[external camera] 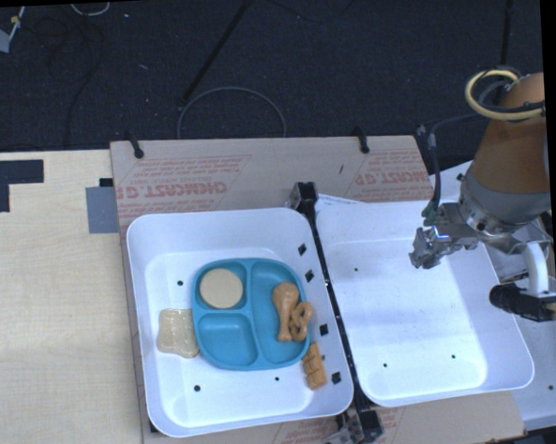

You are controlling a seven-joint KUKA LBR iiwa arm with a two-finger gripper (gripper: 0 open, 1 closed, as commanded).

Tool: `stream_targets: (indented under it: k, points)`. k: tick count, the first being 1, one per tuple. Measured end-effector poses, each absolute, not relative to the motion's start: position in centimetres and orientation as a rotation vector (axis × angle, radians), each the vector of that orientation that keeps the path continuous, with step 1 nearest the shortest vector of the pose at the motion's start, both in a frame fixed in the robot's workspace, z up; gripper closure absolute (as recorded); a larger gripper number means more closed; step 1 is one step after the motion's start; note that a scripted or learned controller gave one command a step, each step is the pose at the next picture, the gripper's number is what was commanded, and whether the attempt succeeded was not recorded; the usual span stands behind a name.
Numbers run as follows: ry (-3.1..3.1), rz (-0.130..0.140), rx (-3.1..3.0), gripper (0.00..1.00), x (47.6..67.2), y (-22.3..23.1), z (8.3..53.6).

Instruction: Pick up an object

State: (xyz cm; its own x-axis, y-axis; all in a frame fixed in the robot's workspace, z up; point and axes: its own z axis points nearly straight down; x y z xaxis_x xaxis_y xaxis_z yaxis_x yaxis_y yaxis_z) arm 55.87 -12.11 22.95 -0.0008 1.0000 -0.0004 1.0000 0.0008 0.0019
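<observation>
Gripper (428,252) hanging over the right bin (513,380), toward its far right part, arm coming in from the right; fingers too small and dark against the wrist to read, so cannot tell whether they are apart or together, and nothing is showing between them. All candidate objects are lying to the left of the claw, across the divider, in the left bin (148,243). Nearest is the twisted tan piece (290,310) sitting in the right compartment of the blue tray (231,346), long axis running roughly far-to-near. Just beyond the tray's near right corner a small brown piece (314,366) is lying on the bin floor, also lengthwise far-to-near. Round tan disc (220,288) is resting in the tray's far left compartment, no long axis. A pale slab (178,333) is lying just left of the tray, farthest from the claw. Judgement: coming move calls for travel leftward and slightly nearer.
</observation>
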Motion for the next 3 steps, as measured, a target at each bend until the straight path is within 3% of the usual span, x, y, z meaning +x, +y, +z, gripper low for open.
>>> stream_targets:
  k: [1,3]
  points:
    - [2.221,0.003,2.218,1.00,55.9,-12.2,27.9]
    - [2.231,-0.005,2.222,1.00,52.6,-1.2,24.4]
